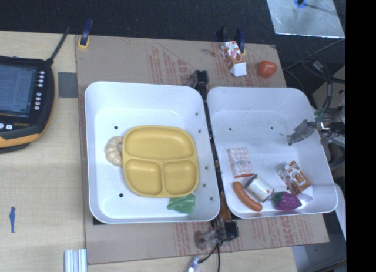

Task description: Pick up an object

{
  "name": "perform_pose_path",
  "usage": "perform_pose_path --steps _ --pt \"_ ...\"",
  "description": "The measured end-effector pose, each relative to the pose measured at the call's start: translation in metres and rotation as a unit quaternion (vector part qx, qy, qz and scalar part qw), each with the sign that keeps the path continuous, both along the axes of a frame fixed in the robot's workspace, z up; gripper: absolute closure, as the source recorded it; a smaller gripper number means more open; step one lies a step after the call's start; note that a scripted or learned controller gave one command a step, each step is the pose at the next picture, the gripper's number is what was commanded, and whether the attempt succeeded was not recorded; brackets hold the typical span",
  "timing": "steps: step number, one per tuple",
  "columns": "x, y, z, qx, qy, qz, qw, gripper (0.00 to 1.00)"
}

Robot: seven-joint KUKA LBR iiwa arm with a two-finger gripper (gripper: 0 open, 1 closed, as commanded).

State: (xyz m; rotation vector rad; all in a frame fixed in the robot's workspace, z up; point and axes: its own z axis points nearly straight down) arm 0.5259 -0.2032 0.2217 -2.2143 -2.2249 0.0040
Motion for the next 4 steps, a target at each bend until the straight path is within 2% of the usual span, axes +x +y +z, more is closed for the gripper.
perform_pose_path --steps 1,2,3,4 --pt "0.076 0.086 -0.063 -0.0003 0.000 0.001 1.0000 0.00" --pt "0.047 0.111 -0.103 -0.0004 0.001 0.000 1.0000 0.00" --pt "-0.007 0.109 -0.098 -0.0002 0.001 0.000 1.0000 0.00" --pt "-0.023 0.112 -0.131 0.0001 0.001 0.001 1.0000 0.00"
